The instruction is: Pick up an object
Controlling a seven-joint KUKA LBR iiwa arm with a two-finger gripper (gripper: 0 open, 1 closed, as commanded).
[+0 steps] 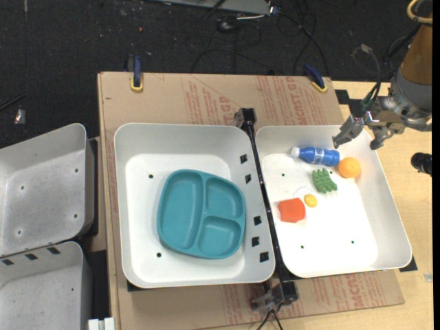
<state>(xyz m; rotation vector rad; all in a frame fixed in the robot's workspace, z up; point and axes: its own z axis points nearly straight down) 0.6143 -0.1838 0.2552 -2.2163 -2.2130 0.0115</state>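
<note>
While your gripper (362,133) hangs open and empty over the right white bin's (385,246) far rim, the blue plastic bottle (317,156) lies just below it, beside an orange ball (349,168) and green toy (324,181).

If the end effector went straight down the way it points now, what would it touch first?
Probably the blue plastic bottle or the round orange ball: the open end effector hangs above the gap between them. Depth is unclear from this slanted view.
</note>
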